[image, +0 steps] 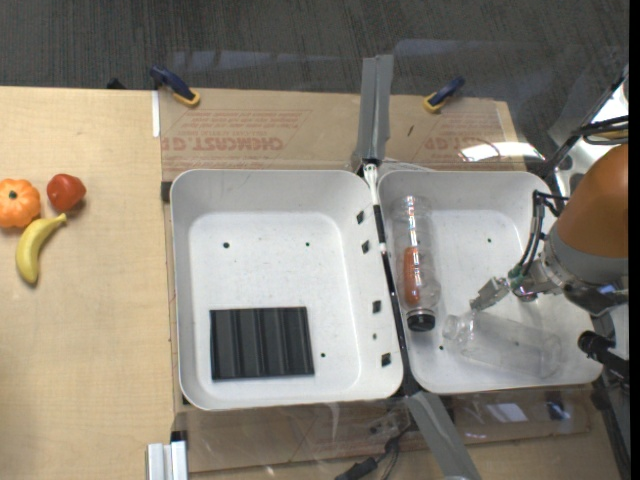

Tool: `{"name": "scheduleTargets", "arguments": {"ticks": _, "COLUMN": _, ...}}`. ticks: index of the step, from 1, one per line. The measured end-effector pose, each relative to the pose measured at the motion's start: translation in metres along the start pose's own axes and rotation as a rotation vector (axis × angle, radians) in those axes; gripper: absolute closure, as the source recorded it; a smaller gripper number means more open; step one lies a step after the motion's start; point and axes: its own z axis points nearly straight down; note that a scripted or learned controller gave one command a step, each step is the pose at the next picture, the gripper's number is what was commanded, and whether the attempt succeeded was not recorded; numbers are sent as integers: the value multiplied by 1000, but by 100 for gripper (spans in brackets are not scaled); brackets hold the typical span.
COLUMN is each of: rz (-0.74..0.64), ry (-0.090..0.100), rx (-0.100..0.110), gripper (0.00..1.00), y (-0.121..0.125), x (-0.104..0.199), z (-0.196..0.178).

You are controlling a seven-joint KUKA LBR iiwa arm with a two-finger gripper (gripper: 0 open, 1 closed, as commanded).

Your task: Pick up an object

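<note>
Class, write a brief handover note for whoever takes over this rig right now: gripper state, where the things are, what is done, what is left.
Gripper: low in the right bin, just above a clear plastic container; open or shut cannot be told.
Clear bottle with orange contents and a black cap lies along that bin's left side.
Black ridged tray lies in the left bin.
Done: nothing visibly lifted.
Left: grasp one object and raise it.

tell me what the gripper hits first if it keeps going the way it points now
Probably the clear plastic container lying in the right bin: the gripper points down-left, just above its near end. Depth is hard to judge from this slanted view.
</note>
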Motion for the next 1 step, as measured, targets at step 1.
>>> {"name": "scheduleTargets", "arguments": {"ticks": 1, "rz": -199, "ry": 0, "rx": -1, "gripper": 0, "y": -12, "x": 0, "z": 0}}
